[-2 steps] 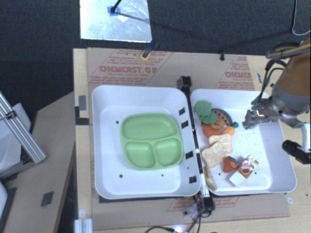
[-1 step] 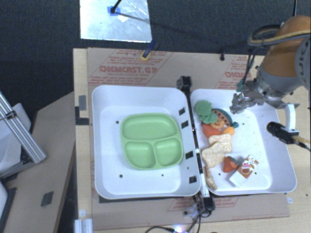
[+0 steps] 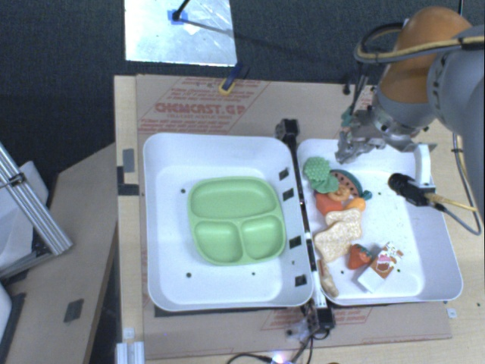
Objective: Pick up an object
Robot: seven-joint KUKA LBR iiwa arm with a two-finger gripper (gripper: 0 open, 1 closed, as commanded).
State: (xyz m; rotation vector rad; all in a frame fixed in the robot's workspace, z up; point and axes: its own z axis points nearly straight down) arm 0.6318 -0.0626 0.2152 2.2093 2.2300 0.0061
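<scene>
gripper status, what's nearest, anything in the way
Gripper over right bin's far end, nothing seen held. Green toy nearest, at food pile's far end. Nothing blocking; plate sits in left bin.

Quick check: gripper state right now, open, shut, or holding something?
The gripper: open or shut cannot be told; it hangs over the far end of the right bin, near the green toy.

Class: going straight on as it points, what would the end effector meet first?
The end effector would probably meet the bare floor of the right shallow white bin, beside the green leafy toy; depth unclear.
</scene>
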